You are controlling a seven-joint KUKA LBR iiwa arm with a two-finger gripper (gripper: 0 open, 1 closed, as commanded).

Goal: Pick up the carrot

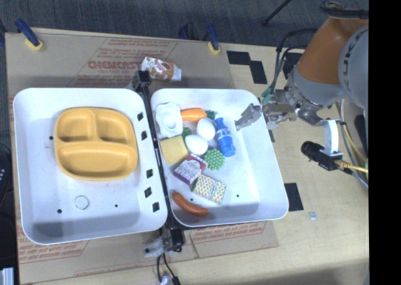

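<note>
We see a desk bearing two shallow white bins side by side. We take the right bin as our landmark. The carrot lies inside it at its far edge, just beside a white cup-like item and touching or nearly touching one of the eggs; being at the edge of the pile, it looks reachable from above.

The end effector hangs over the right bin's far right part, apart from the carrot and holding nothing; whether its fingers are spread wide or narrow we cannot tell. We judge it is placed there to approach the carrot.

Counting in the right bin: one carrot, two white eggs, one blue bottle, one yellow block, one green cluster, two small packets, one sausage. To its left, the other bin holds one yellow divided tray. Beyond its far edge lies one small carton.
</note>
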